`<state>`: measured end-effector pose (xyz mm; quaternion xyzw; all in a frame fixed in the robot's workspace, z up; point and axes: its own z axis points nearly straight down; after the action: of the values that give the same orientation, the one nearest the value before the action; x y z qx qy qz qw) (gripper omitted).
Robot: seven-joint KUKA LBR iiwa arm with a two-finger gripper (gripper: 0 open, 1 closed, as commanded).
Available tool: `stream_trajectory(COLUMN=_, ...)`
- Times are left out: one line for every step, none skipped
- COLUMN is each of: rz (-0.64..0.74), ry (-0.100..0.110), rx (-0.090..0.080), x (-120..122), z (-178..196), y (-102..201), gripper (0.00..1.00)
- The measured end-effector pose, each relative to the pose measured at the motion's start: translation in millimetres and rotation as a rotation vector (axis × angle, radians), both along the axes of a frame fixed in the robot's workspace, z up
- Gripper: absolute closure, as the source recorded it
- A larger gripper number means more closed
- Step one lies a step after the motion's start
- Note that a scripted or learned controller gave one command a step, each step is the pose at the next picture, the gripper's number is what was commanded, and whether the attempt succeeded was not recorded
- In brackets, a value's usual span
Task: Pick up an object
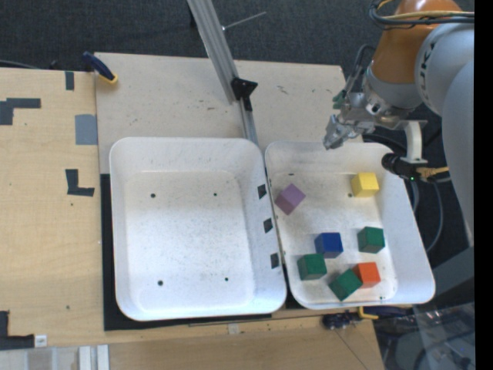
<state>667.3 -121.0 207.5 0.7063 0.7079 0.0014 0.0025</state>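
Half-blurred end effector (337, 135), fingers unclear.

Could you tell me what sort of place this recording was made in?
Probably a robotics lab set up for grasping trials. A grey and orange arm reaches over two shallow white bins on a wooden bench, and the right bin holds small coloured blocks, typical practice objects.

I see even, soft overhead light, faint shadows under the blocks (329, 243), mild glare on the white bins (139, 160), and slight overall softness.
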Motion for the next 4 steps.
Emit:
stream_trajectory(rz=0.0, ry=0.0, rx=0.0, x=1, z=54, y=1, gripper=1.0)
stream_trajectory(rz=0.003, ry=0.008, rx=0.002, x=-14, z=38, y=54, gripper=1.0)
stream_trajectory(rz=0.004, ry=0.008, rx=0.003, x=-18, z=34, y=107, gripper=1.0)
stream_trajectory(rz=0.003, ry=0.009, rx=0.003, x=-33, z=21, y=155, gripper=1.0)
